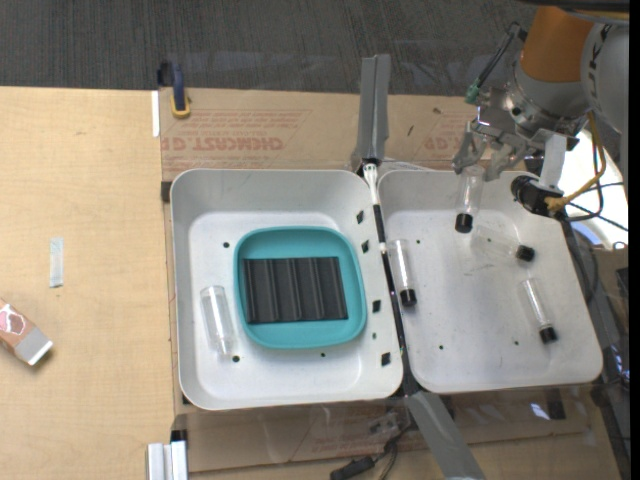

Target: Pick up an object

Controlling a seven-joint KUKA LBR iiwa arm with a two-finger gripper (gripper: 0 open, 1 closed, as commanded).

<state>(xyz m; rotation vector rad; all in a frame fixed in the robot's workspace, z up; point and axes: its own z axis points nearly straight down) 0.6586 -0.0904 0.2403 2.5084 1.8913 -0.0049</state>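
Over the far part of the right bin (580,368), the gripper (482,164) hangs with a clear tube (466,202) dangling from it. The tube's top end looks pinched between the narrowed fingers (472,160). The tube is near upright, black cap (463,223) at the bottom, and seems to be off the bin floor.

Risks, as judged from here:
- The grip sits at the very end of the tube, so the hold looks thin. A smooth, clear, round body could slide out on any jerk or fast swing.
- The long free end may sway like a pendulum, and that could twist the tube loose.
- If it drops, it lands back in the right bin and may roll against the capped tube by the divider (402,271) or the capped tube near the front (537,308).
- A small black cap (524,254) lies just beside the drop zone. A faint clear body may be attached to it; too hard to tell.
- The cables by the wrist are close to the bin's far right rim and could snag.

Look of the tube: thin, see-through plastic or glass, straight, a dark stopper on one end, contents not visible.

The left bin (190,268) holds a teal tray (298,333) and one more clear tube (215,318), well apart from the action.
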